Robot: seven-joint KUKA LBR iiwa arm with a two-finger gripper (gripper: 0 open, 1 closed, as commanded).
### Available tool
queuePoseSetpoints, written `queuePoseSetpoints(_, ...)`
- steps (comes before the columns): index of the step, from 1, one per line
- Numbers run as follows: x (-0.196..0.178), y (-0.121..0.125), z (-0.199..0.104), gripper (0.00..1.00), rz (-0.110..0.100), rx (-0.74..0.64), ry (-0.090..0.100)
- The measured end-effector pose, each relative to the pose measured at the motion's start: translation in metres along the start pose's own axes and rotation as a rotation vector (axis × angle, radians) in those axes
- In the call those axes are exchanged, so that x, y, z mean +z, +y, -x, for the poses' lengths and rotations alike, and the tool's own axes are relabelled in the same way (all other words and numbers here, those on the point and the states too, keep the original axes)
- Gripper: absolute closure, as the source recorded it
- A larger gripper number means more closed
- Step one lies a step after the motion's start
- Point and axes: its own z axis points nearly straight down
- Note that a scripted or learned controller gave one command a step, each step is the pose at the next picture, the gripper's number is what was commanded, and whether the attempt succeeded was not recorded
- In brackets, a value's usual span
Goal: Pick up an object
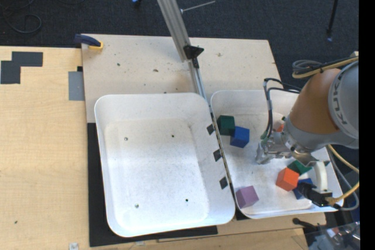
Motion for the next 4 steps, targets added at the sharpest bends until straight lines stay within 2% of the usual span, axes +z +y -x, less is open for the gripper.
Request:
queuePoseSetpoints(1, -0.045, 0.005, -0.005, 1.00, 0.003, -0.013, -0.002)
queuePoseSetpoints(2, -0.093, -0.002, 0.003, 1.00, 0.004, -0.009, -0.003)
queuePoseSetpoints(3, -0.109, -0.001, 0.004, 1.00, 0.002, -0.013, -0.003)
queuePoseSetpoints(4, -0.109, -0.010, -0.053, 1.00, -0.002, -0.016, 0.000)
